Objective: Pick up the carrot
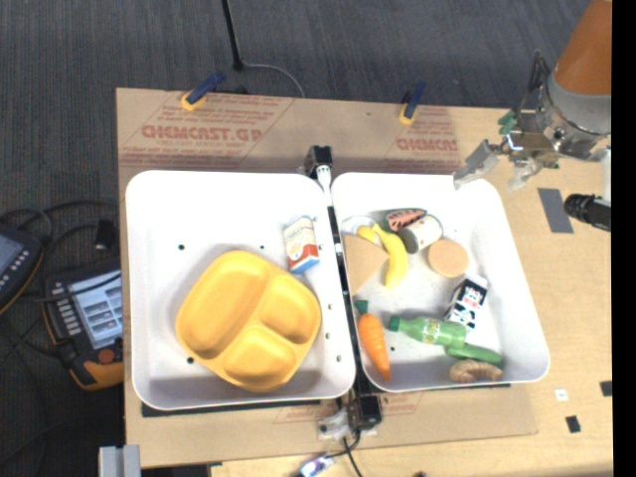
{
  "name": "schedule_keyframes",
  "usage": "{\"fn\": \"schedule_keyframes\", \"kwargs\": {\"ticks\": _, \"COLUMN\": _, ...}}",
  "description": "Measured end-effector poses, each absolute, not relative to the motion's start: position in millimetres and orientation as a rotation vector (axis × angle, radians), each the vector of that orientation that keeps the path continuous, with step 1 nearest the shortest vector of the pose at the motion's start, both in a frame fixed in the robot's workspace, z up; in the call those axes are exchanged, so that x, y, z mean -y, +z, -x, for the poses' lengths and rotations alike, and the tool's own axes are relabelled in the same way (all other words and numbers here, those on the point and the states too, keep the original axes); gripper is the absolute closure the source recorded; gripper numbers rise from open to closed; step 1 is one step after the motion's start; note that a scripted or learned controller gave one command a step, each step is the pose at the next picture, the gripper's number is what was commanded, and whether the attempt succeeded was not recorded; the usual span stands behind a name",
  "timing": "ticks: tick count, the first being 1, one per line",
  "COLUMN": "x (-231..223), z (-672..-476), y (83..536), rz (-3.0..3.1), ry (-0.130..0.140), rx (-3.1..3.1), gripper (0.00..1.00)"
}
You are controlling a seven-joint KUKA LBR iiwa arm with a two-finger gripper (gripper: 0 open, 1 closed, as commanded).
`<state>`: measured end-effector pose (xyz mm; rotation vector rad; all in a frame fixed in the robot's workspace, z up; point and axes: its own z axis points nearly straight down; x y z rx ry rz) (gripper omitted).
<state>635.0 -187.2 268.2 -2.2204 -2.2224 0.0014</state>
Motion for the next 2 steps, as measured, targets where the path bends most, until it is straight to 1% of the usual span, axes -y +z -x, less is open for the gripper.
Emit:
{"fn": "schedule_keyframes", "kwargs": {"ticks": 1, "x": 142, "z": -549.1, "y": 285, "rz": 2.231, "ry": 0.001, "rx": 2.211, "gripper": 0.00}}
{"fn": "schedule_keyframes", "kwargs": {"ticks": 2, "x": 99, "z": -506.9, "y": 133, "rz": 2.228, "ry": 0.004, "rx": 2.209, "gripper": 0.00}}
